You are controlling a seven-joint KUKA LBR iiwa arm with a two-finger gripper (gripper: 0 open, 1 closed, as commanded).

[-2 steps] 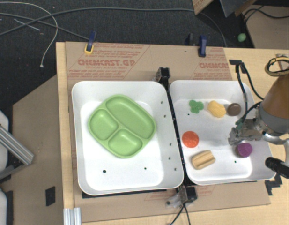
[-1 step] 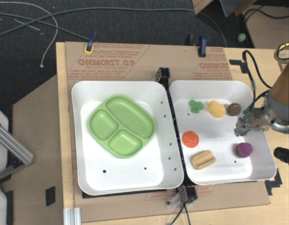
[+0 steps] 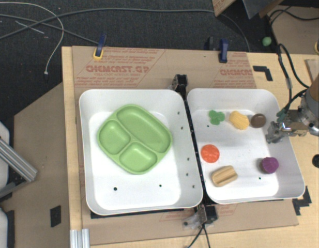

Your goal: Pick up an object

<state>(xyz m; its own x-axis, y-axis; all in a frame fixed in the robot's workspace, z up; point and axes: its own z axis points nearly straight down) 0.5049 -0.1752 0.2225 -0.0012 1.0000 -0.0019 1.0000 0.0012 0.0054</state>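
The right white bin [image 3: 242, 192] holds several small toy foods: a green leafy piece [image 3: 216, 117], a yellow lump [image 3: 239, 120], a brown ball [image 3: 258, 120], an orange-red round piece [image 3: 210, 153], a tan bread roll [image 3: 224, 175] and a purple ball [image 3: 269, 165]. My gripper [image 3: 279, 128] hangs over the bin's right edge, just right of the brown ball and above the purple ball. I see nothing between its fingers.
The left white bin [image 3: 97, 190] carries a green three-compartment plate [image 3: 134, 138]. A black divider runs between the bins. Blue and yellow clamps hold the cardboard at the back. Cables lie on the dark floor behind the bench.
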